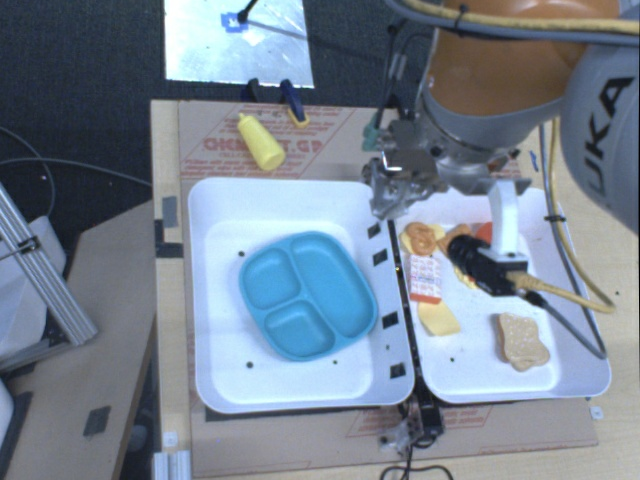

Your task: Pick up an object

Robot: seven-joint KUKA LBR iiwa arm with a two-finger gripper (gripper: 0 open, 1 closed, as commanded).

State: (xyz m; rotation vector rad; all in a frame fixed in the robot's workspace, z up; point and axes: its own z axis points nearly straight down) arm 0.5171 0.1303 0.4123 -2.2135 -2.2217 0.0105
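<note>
My gripper (389,200) hangs over the far left corner of the right bin (575,368), close to the divider between the bins. Just below it lies an orange pretzel-like piece (421,238). Further toward the front are a red and white packet (425,280), a yellow cheese wedge (438,319) and a slice of bread (521,341). A small orange-red item (481,232) peeks out beside the wrist. The arm's body hides the far part of the right bin. I see nothing held in the gripper.
The left bin (215,268) holds a blue divided plate (306,294). A yellow bottle (260,141) and a blue clamp (293,102) lie on the cardboard behind the bins. A shiny metal sheet (238,28) sits further back.
</note>
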